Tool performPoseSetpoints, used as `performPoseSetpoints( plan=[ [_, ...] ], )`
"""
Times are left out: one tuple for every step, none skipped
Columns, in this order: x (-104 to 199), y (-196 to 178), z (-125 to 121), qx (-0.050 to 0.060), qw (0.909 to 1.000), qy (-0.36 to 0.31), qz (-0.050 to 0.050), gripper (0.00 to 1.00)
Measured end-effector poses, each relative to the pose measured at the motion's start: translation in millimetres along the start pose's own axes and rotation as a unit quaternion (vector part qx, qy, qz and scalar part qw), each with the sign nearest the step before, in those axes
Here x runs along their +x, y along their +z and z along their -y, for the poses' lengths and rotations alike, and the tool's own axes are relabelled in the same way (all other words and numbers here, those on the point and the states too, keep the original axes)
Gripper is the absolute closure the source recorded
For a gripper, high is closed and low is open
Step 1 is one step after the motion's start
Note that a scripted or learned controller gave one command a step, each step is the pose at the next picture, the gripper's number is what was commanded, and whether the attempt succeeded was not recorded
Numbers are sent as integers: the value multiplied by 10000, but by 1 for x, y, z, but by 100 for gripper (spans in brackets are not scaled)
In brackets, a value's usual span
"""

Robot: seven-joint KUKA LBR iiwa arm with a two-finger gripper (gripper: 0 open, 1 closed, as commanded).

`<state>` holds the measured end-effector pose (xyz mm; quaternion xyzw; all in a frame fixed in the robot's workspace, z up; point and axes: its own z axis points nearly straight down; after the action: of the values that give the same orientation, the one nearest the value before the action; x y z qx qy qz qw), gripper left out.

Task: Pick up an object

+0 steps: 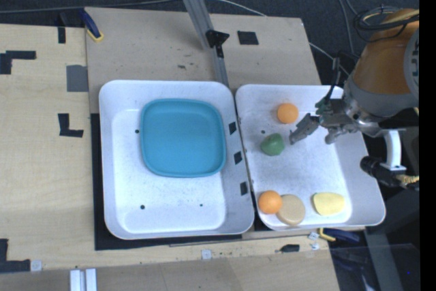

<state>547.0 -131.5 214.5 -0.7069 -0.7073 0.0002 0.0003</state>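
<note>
We see two shallow white bins side by side on the bench. The left bin point(116, 146) carries a blue square plate point(182, 137), which sits toward that bin's far edge and takes up most of its middle. The right bin point(354, 174) carries five small objects. An orange ball point(287, 113) lies near the bin's far edge, roughly midway along it, and a green object point(273, 144) lies just nearer to us and a little left, close to the bin's left wall. Along the near edge, a second orange ball point(270, 202) sits in the near left corner, touching a tan round piece point(292, 209) beside it, and a yellow piece point(328, 203) lies a little apart toward the near right corner. The gripper point(315, 127) reaches in over the right bin's right wall, above the bin floor, to the right of the green object and the far orange ball. Its two fingers stand spread apart with nothing between them, the left finger point(302, 130) pointing toward the green object without touching it.
</note>
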Motion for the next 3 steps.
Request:
performPoseSetpoints(
  plan=[
    [-2,45,-5,20,10000,1,-2,0],
    [-1,107,-9,27,10000,0,-4,0],
    [-1,125,-10,-7,10000,-1,5,0]
  ],
)
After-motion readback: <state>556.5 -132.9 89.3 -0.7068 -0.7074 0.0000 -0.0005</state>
